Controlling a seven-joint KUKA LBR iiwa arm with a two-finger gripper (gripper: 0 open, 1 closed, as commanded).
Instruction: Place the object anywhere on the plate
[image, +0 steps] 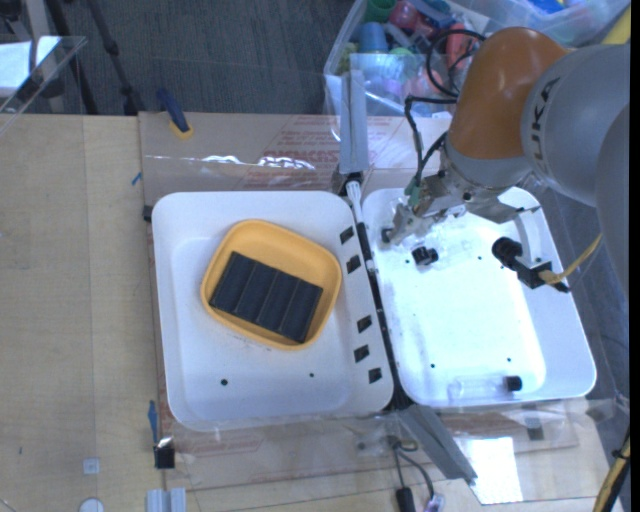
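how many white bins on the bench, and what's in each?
2. The left shallow white bin holds a yellow square plate with a dark ribbed rectangular block on it. The right shallow white bin sits under the gripper; the arm may hide something there.

Bright, even light from overhead fell across the worktop (60, 300), leaving the two white bins close to washed out, the right bin (480, 320) the paler of the pair. Glare streaked the clear plastic sheet (260, 158) behind the bins and flared again off a shiny patch at the bottom edge (495, 462). Shadows were soft and short, pooling under the yellow plate (225, 255) and along the bin walls. The arm (560, 100), nearest the lens, looked slightly soft, and the clutter behind it (420, 25) was out of focus.
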